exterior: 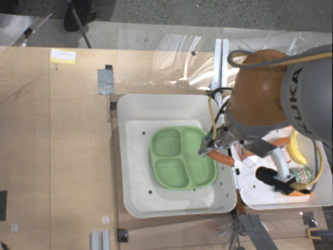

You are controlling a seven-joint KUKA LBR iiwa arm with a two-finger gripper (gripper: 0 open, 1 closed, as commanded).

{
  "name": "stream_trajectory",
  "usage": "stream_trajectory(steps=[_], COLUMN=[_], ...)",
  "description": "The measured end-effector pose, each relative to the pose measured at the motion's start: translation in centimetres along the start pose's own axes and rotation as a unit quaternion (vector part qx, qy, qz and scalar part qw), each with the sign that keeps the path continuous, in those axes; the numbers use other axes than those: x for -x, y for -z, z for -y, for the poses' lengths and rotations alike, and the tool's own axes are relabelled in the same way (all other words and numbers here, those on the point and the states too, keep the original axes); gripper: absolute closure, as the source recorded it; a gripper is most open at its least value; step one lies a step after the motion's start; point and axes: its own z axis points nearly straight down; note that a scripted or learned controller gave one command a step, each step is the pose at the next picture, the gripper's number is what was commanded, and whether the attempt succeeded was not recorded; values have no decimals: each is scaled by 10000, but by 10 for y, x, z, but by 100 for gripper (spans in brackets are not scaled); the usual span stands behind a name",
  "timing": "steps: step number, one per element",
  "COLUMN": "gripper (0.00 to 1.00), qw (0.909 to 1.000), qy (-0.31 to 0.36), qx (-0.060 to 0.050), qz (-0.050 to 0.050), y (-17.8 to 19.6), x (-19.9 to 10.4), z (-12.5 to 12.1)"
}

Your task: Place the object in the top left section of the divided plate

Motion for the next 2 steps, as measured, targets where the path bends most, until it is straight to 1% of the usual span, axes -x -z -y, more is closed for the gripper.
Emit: stream_trajectory(steps=[1,2], gripper=[100,0], qw=[9971,9972], qy=[759,754], qx=[3,7], qz=[-3,-2], y=[-14,-14], x=[-51,-50], z=[12,12])
